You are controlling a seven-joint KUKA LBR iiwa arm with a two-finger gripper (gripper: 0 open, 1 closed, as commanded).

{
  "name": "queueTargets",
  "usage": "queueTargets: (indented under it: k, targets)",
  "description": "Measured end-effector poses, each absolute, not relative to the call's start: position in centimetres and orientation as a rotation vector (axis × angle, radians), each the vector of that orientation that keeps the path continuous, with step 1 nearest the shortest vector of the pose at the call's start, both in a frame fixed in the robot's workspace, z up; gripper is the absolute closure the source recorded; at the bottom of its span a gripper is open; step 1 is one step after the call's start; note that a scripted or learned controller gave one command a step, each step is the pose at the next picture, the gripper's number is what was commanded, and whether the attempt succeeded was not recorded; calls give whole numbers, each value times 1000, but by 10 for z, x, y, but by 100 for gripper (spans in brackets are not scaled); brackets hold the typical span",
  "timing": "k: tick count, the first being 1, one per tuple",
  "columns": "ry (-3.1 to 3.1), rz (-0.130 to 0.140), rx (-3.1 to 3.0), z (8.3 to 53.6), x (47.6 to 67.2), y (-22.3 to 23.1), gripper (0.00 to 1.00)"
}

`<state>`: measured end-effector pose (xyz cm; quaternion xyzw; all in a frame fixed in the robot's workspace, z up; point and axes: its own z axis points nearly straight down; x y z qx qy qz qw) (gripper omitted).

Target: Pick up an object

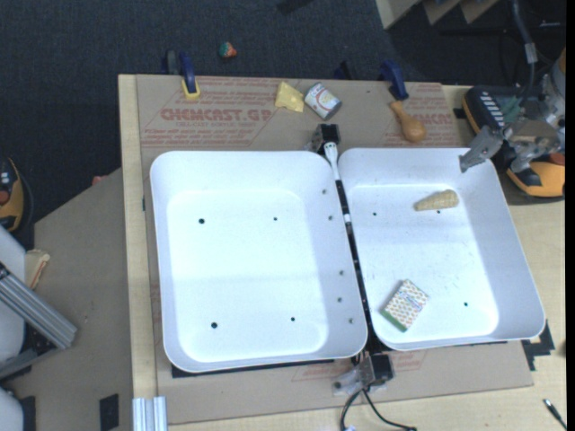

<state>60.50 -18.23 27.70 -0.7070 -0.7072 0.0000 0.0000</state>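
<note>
The right bin (503, 241) holds two objects. A tan, cone-shaped piece (437, 201) lies in its far half. A small pale green and white packet (405, 304) rests near its front edge. My gripper (477, 153) hangs at the bin's far right corner, just above the rim, up and to the right of the tan piece and apart from it. Nothing can be seen in the gripper. The left bin (180, 187) has nothing in it.
On the board behind the bins lie a yellow wedge (289, 98), a small white box (322, 101) and a brown wooden-handled item (409, 122). Blue clamps (188, 74) (391, 77) grip the board's far edge. Black and orange gear (526, 155) sits by the arm.
</note>
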Motion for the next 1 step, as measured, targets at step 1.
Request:
queueTargets:
  k: [1]
  targets:
    - [-2233,-8,-2220,330,606,-129,0]
